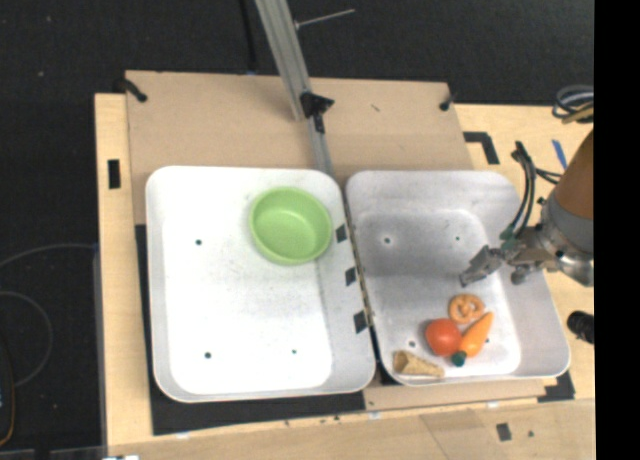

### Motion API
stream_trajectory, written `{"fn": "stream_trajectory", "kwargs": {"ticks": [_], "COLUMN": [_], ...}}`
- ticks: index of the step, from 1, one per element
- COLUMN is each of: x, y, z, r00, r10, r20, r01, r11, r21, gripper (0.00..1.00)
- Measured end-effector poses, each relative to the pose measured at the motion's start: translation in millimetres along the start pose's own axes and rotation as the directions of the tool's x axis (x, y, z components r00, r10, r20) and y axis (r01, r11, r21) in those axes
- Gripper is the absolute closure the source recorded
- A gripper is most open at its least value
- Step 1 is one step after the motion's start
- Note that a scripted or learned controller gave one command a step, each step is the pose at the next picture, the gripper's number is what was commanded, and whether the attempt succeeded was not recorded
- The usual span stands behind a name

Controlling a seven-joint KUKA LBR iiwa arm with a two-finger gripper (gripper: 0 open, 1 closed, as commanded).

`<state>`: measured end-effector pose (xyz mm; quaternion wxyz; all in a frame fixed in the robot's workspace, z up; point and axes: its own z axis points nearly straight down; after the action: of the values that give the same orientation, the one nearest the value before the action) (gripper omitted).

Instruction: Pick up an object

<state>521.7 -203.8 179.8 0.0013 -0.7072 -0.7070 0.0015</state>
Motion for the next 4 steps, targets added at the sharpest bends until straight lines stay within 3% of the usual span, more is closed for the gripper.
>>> {"fn": "stream_trajectory", "kwargs": {"ticks": [2, 3, 4], "x": [1.6, 1.1, -3.6], "y": [8.7, 10.0, 6.7], "z": [79.9, 67.7, 25.6], "r00": [1.0, 1.0, 1.0], "r10": [0.002, 0.005, 0.007], "r20": [0.002, 0.002, 0.001], "r01": [-0.002, -0.005, -0.007], "r11": [1.0, 1.0, 1.0], "r21": [-0.004, -0.009, -0.006], "gripper": [0.0, 1.0, 1.0]}}
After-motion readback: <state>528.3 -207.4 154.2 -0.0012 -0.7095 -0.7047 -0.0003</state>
